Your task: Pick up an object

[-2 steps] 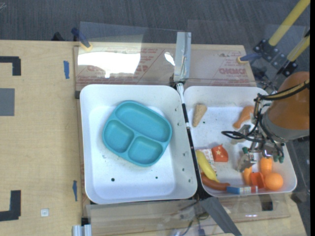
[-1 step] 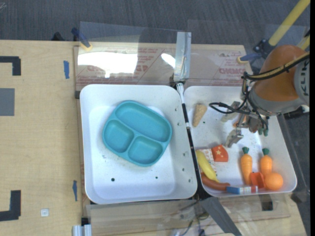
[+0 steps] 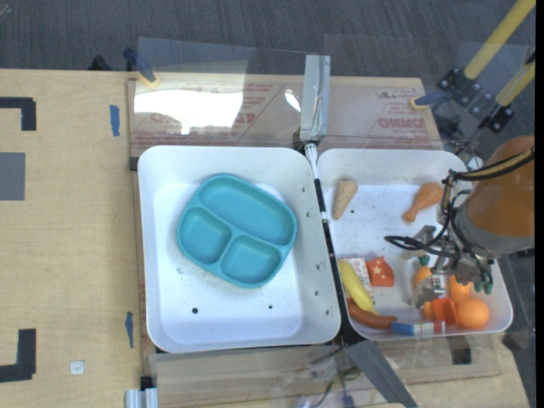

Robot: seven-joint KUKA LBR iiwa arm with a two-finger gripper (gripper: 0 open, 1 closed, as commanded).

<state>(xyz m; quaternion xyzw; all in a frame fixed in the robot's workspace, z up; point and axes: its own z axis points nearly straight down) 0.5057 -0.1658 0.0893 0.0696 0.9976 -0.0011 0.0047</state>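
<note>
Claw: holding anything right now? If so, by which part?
Cannot tell. The claw is down among the orange toys in the right bin; clutter and cables hide any hold.

Wood bench (image 3: 68, 228) carries two shallow white bins side by side, touching at the middle. Left bin (image 3: 170, 313) sits approx mid-bench, right bin (image 3: 374, 172) toward the bench's right edge. Black tape marks (image 3: 21, 113) w/ grey patch (image 3: 12, 177) along the left edge.

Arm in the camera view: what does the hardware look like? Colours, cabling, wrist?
The arm comes in from the right as a rounded orange band. Below it the wrist is dark metal, with thin black cables looping around it. The gripper is small, dark and cluttered; finer detail is too blurred to read.
</note>
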